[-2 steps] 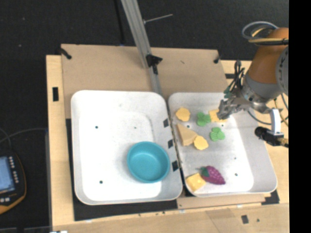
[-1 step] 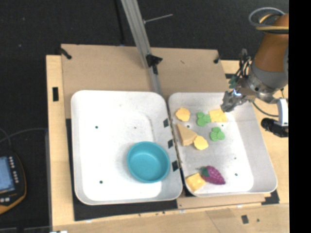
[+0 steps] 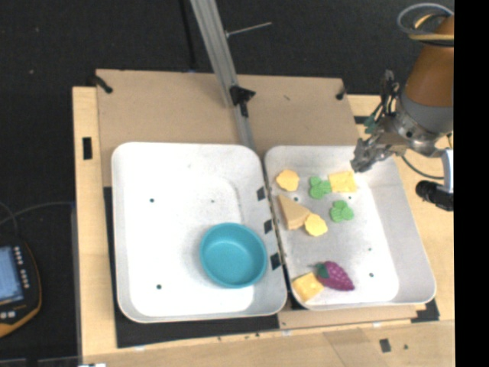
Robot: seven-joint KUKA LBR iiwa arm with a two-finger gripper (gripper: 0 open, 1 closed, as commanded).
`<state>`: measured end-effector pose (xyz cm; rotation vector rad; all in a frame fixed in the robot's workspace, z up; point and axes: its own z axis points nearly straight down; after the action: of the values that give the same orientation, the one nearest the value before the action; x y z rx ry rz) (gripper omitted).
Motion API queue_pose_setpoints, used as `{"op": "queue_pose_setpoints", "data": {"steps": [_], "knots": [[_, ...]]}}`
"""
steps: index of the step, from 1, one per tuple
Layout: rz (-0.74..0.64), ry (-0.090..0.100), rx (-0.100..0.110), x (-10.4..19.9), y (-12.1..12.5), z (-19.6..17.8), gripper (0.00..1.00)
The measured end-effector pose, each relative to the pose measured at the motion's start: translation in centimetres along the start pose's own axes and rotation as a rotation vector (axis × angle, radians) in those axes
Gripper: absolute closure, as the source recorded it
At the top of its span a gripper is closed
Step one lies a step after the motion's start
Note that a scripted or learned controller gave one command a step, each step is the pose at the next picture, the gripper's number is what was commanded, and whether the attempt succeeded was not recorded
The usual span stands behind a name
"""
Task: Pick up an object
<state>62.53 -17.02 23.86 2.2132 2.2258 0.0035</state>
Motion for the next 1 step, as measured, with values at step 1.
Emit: {"op": "queue_pose_setpoints", "data": {"steps": [1], "knots": [[-0.001, 0.001, 0.003, 5.69, 0.32, 0.69, 1.0]]}}
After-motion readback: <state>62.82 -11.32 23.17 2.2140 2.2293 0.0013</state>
